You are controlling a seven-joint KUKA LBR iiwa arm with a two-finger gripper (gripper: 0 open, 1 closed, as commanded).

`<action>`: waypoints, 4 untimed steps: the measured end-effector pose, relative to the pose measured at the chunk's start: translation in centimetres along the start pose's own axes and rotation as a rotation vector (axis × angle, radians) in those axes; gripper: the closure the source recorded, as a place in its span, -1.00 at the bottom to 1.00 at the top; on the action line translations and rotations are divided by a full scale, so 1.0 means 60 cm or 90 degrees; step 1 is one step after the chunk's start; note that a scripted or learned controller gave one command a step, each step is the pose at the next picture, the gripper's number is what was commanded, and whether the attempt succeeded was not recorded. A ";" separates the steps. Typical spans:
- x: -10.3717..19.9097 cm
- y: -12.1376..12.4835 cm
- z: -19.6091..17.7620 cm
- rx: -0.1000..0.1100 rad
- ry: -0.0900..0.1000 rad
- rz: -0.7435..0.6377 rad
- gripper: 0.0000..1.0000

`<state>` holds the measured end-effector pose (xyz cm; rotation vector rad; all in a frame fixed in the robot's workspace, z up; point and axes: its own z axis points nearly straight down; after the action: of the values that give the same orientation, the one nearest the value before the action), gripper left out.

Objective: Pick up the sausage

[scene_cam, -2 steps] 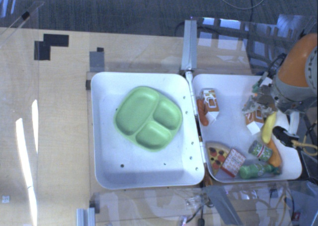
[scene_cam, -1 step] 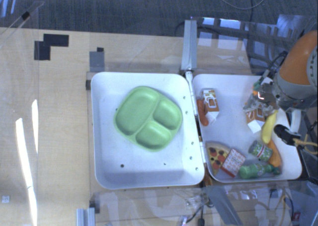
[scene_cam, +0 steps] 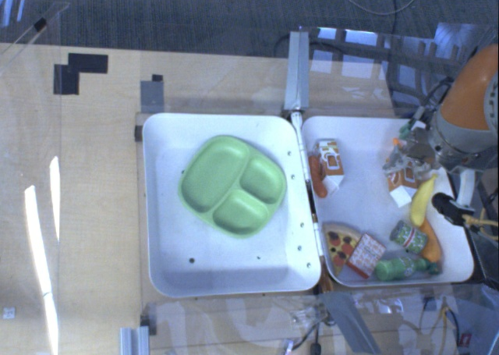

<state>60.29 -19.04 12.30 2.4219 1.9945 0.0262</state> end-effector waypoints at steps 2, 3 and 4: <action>0.033 -0.124 0.043 0.002 -0.006 0.058 1.00; -0.023 -0.175 0.044 -0.010 -0.004 0.057 1.00; 0.038 -0.107 -0.153 0.008 -0.007 0.056 1.00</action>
<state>54.27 -15.64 21.39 2.5099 1.8880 0.0014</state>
